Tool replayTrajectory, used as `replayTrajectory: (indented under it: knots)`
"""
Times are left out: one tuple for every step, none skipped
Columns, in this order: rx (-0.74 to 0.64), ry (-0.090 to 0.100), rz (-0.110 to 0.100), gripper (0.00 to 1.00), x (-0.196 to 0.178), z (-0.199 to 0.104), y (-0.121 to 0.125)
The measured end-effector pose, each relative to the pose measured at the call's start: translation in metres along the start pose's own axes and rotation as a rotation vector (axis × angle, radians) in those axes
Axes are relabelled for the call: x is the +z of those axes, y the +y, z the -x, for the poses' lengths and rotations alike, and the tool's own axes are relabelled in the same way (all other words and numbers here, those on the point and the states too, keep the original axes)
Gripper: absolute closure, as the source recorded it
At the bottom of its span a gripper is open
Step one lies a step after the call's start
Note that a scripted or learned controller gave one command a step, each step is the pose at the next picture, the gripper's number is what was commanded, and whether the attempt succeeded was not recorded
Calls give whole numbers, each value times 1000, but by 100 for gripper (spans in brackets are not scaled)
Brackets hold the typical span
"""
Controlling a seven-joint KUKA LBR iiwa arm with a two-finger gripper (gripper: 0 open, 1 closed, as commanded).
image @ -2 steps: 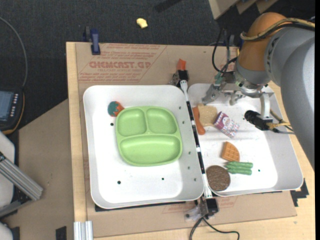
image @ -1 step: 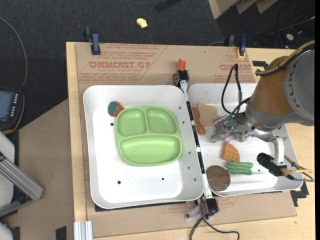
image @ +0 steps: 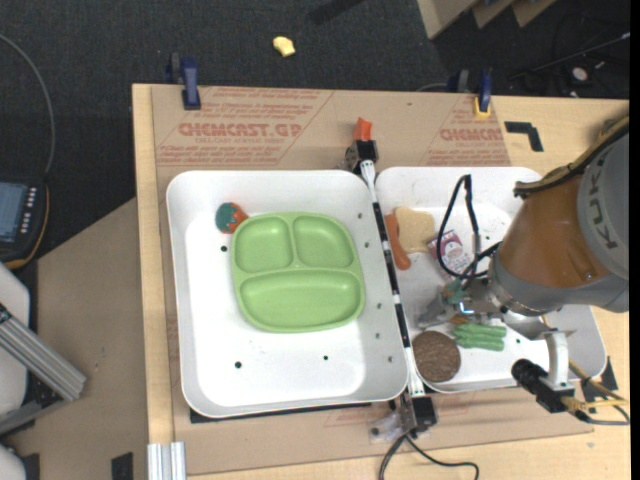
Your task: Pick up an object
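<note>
My gripper [image: 452, 304] is low in the right bin [image: 590, 340], under the grey and orange wrist, near the bin's left wall. A green object [image: 480, 338] lies just below right of it. Below that spot sits a brown round disc [image: 437, 356]. A white and purple packet [image: 455, 253] lies just above the gripper. Further up left are a tan block [image: 415, 226] and an orange stick-shaped object [image: 398, 245]. What is between the fingers is hidden by the wrist.
The left bin [image: 200, 298] holds a green divided plate [image: 296, 271] and a small red and teal object [image: 231, 217] at its upper left. A black cable [image: 462, 203] loops over the right bin. Clamps stand at the bench's back edge.
</note>
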State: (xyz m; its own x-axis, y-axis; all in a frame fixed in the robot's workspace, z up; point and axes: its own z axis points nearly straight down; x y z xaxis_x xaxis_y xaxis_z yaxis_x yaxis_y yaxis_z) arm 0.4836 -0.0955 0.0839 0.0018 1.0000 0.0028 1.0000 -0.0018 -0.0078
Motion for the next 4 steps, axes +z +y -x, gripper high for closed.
replayTrajectory:
  knots:
    - [-1,-2,5,0,0,1,-5]
    - [0,-4,12,100,-11,1,-3]
    - [0,-4,11,0,-11,1,-4]
    - [-4,-4,12,0,0,-4,42]
